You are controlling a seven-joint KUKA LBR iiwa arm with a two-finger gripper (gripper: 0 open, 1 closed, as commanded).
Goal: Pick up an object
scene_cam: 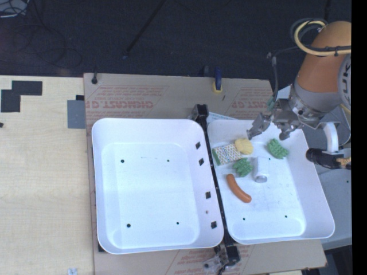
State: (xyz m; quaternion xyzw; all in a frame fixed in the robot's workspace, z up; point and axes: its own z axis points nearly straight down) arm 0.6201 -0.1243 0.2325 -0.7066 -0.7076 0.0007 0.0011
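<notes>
The right bin (309, 219) holds several small objects: a yellow lump (243, 146), a patterned green and white block (226, 153), a green knobbly piece (242, 167), another green knobbly piece (277, 149), a small silver cylinder (260, 175) and an orange sausage shape (238, 188). My gripper (270, 130) hovers above the bin's far edge, open, its two fingers spread with nothing between them. It is just above and between the yellow lump and the right green piece.
The left bin (109, 211) sits beside the right one, with a black divider clip strip (207, 171) between them. Both rest on a cardboard sheet (149, 99) on the wooden bench. The arm's orange band (321, 67) rises at the right.
</notes>
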